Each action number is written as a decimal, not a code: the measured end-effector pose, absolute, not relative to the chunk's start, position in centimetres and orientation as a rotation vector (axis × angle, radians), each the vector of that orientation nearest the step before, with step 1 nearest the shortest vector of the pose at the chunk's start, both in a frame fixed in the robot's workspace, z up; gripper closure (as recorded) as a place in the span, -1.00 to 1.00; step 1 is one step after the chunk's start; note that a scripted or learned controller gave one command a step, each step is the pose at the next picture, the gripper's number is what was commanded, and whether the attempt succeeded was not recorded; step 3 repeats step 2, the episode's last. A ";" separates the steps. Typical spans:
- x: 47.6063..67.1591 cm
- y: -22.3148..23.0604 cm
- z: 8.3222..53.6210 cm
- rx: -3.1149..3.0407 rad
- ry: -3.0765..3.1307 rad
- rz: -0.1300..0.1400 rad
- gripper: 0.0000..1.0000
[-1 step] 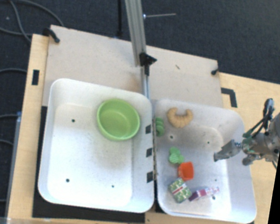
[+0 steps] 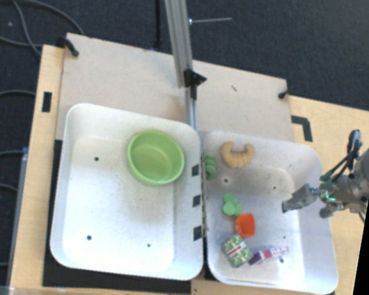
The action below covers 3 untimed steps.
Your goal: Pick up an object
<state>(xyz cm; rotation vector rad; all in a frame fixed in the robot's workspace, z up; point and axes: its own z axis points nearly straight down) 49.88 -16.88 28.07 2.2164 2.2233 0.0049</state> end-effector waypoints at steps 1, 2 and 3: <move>49.7 -16.3 23.6 2.223 2.219 -0.004 -1.00; 49.3 -16.3 19.3 2.223 2.220 -0.005 -1.00; 49.3 -16.3 19.3 2.223 2.220 -0.005 -1.00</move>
